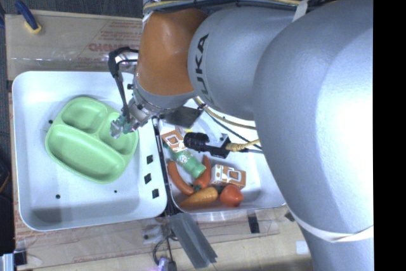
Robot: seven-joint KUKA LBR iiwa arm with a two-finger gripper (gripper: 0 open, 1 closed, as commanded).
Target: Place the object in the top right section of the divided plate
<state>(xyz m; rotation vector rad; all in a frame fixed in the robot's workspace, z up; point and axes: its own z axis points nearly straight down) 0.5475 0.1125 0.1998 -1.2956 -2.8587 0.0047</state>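
Camera view: nearest the lower edge we note a grey bracket (193,239) on the bench, below the gap between the two bins. Just above it, the right bin (269,200) holds a heap of toy food — an orange carrot (200,197), a red tomato-like piece (231,195), a reddish sausage (179,178), a green bottle (190,164) and two small printed cartons (226,174). The left bin (38,200) carries the green divided plate (85,139), lying tilted. The gripper (122,126) hangs over the plate's right-hand section; we see something small and green at its tip, but we cannot tell if this is the object or the plate behind, nor how the fingers stand. Farther back, the grey arm (285,73) with its orange band (165,54) covers much of the right bin. A blue-and-yellow item (26,16) lies at the far left corner.
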